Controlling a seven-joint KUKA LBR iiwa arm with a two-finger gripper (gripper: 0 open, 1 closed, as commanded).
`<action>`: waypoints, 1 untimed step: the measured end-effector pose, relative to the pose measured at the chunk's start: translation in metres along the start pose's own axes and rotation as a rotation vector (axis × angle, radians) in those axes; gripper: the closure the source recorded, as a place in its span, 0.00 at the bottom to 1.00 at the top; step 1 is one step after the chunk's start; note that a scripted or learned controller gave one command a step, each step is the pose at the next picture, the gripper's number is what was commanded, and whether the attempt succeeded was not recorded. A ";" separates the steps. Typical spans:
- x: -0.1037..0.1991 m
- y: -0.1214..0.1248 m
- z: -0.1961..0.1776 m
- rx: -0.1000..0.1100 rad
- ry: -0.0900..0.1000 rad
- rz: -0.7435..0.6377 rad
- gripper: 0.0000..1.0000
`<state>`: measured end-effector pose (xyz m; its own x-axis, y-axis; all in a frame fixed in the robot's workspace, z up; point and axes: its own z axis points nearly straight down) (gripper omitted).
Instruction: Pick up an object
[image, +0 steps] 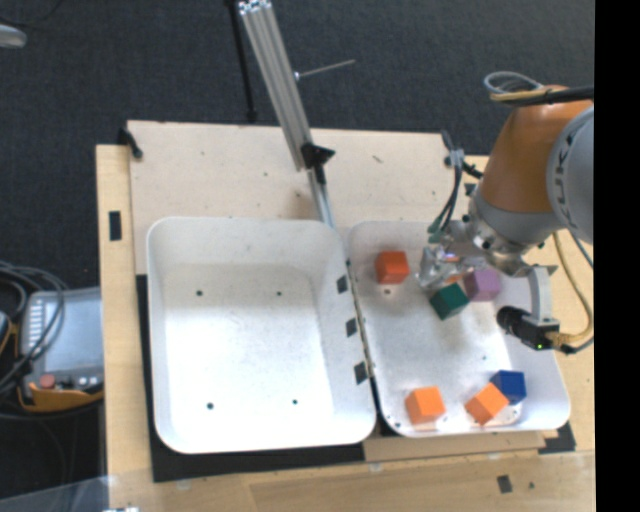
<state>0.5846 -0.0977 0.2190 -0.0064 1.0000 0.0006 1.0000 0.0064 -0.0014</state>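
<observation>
Right bin (400, 400) holds six blocks: three orange (392, 267), one green (449, 300), one purple (486, 284), one blue (510, 385). Hand (440, 272) sits over the green block, grip state indiscernible. Three blocks crowd the lower rim; bin centre open.

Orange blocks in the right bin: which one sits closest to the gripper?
The orange block near the bin's top edge, just left of the gripper; the other two lie along the bottom edge.

Six small cubes lay in the right-hand white bin (400, 420). A red-orange cube (392, 267) sat upper left of it. A dark green cube (450, 300), tilted, touched a pale purple cube (486, 284) mid-right. Along the lower edge lay two orange cubes (425, 404) (487, 404) and a blue cube (510, 384).
</observation>
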 end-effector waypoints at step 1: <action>0.054 0.012 -0.014 -0.004 0.001 -0.002 1.00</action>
<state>0.5964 -0.0437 0.2333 -0.0088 1.0000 0.0020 1.0000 0.0088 0.0029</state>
